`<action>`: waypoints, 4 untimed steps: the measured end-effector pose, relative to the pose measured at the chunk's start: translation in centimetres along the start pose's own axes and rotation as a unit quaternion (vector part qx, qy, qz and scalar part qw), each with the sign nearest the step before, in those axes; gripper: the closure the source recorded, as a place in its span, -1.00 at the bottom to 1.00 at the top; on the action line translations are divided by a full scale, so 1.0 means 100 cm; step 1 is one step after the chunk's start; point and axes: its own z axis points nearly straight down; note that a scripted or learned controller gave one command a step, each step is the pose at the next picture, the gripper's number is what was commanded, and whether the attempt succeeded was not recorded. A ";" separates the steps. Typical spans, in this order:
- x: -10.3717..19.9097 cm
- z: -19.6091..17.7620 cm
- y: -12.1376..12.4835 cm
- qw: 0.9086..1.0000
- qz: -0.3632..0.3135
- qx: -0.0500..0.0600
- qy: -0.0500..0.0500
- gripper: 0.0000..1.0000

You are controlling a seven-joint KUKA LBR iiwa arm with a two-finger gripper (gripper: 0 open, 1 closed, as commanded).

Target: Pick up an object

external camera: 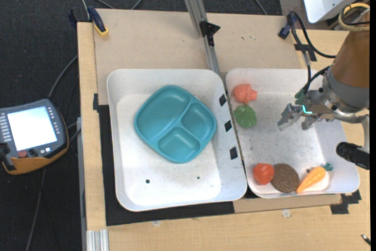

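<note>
At right of the frame, the tool (298, 116) hovers over the right bin (276, 91), fingers spread and holding nothing. The green toy (245, 116) lies nearest, to its left; centring above it before descending looks wisest.

divided plate (175, 123) in left bin (126, 185). right bin (267, 82): two toy foods (245, 105) at back left; tomato (263, 173), round patty (285, 177), carrot (312, 178) along front edge. gripper (296, 117) above right bin's middle.
</note>
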 end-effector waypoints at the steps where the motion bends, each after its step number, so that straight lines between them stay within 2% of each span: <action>1: 0.000 -0.001 0.001 1.000 0.000 -0.001 0.000 -1.00; 2: -0.001 0.046 -0.008 1.000 0.001 0.001 0.000 -1.00; 3: -0.003 0.109 -0.011 1.000 0.001 0.002 0.000 -1.00; 4: -0.003 0.147 -0.010 1.000 0.000 -0.002 0.000 -1.00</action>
